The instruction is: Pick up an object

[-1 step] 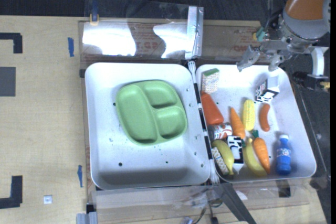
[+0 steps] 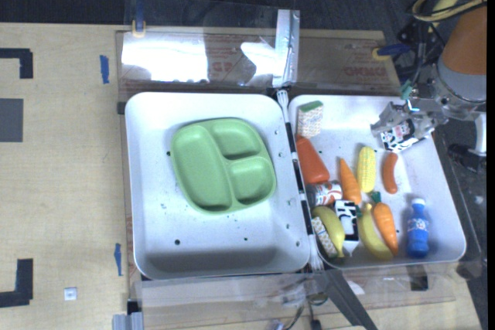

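Observation:
The right bin (image 2: pixel 441 166) holds several toy foods. Among them are a yellow corn cob (image 2: pixel 366 168), a red sausage (image 2: pixel 390 172), a slim orange carrot (image 2: pixel 349 180), a red-orange pepper (image 2: pixel 312 162), a blue bottle (image 2: pixel 418 226), two bananas (image 2: pixel 373 237) and a pale speckled block (image 2: pixel 309 119). My gripper (image 2: pixel 398 129) hangs over the bin's upper right part, just above and to the right of the sausage and the corn. I see nothing held in it.
The left bin (image 2: pixel 147 166) holds a green divided plate (image 2: pixel 223 163). A clear plastic sheet (image 2: pixel 209 50) stands behind the bins. The grey arm with its orange band (image 2: pixel 466 50) comes in from the right, beside cables and a stand.

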Robot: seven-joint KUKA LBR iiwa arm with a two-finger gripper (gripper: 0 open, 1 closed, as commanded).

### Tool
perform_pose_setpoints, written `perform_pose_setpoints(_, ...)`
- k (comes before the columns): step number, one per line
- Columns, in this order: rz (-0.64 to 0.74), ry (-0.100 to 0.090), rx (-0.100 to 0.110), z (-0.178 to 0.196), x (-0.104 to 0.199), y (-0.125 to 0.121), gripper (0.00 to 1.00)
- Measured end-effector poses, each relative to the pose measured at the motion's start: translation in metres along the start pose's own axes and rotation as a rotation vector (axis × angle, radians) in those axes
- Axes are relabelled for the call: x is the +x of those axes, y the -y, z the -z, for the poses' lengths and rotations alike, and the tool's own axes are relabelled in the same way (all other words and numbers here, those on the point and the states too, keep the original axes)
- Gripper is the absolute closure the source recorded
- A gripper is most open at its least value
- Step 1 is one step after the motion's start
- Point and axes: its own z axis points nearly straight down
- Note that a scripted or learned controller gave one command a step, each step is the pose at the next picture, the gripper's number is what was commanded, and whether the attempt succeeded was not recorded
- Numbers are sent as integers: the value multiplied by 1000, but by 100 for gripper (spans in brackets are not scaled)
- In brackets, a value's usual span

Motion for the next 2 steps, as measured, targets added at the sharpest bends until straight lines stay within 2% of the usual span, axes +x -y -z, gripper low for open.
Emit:
perform_pose_setpoints(1,3,0,-5,-31,-5,-3,0)
perform_pose_setpoints(2,7,1,-8,-93,4,-1,0)
